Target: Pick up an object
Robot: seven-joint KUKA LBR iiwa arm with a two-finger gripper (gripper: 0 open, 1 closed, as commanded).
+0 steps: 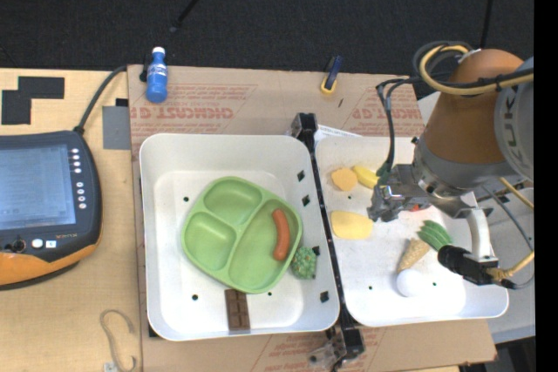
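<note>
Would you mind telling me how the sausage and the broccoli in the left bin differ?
The sausage is reddish-orange, long and smooth; the broccoli is green, small and lumpy. The sausage lies inside a compartment of the green tray; the broccoli sits at the tray's edge. Both are toy foods.

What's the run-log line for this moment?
arm: over right bin | gripper: low beside yellow piece, nothing seen held | left bin: green plate with sausage | pick: not done

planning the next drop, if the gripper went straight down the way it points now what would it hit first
Most likely the yellow lemon-shaped piece in the right bin: the gripper hangs just up-right of it. Depth is unclear from this slant, so it could instead land on bare bin floor beside it.
</note>
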